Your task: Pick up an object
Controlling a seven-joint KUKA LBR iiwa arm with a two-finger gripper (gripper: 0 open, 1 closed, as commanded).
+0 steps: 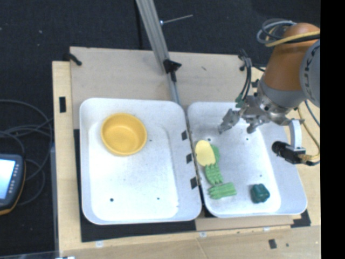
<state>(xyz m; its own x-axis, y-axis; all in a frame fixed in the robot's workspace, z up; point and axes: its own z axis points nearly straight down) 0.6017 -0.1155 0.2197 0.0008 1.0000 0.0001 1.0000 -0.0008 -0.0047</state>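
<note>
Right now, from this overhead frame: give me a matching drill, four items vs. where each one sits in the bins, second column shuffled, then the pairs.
Items:
1. yellow bowl
2. dark green block
3. pale yellow piece
4. pincer

Places:
A. right bin, near front right corner
B. over the back part of the right bin
C. left bin, back left area
D. right bin, by its left wall, just behind the ridged green pieces

Pairs: 1-C, 2-A, 3-D, 4-B
</note>
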